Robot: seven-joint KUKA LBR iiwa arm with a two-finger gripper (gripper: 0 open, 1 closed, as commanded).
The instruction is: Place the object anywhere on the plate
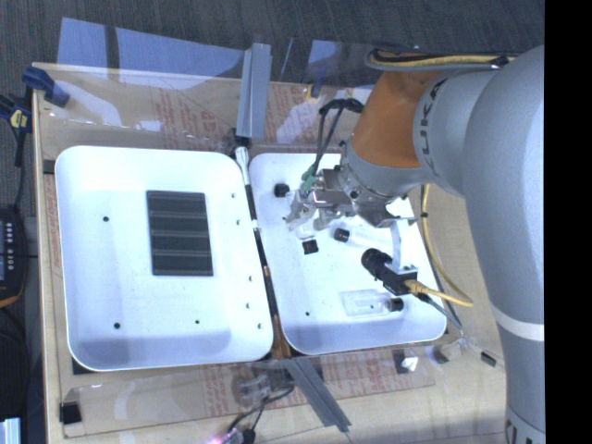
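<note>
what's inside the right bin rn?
In the right bin: small black pieces, a clear block, the gripper. The arm covers its far right corner.

both white bins [92,340] look like smooth, faintly glossy plastic, the dark ribbed plate [179,232] in the left one looks matt, and the arm [490,155] has a smooth grey satin shell.

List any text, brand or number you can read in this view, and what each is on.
"KU": dark letters running down the grey arm just past its orange band; the rest of the word is cut off by the curve of the arm.
Faint reddish print on the clear sheet over the bench: too blurred to read.
</note>
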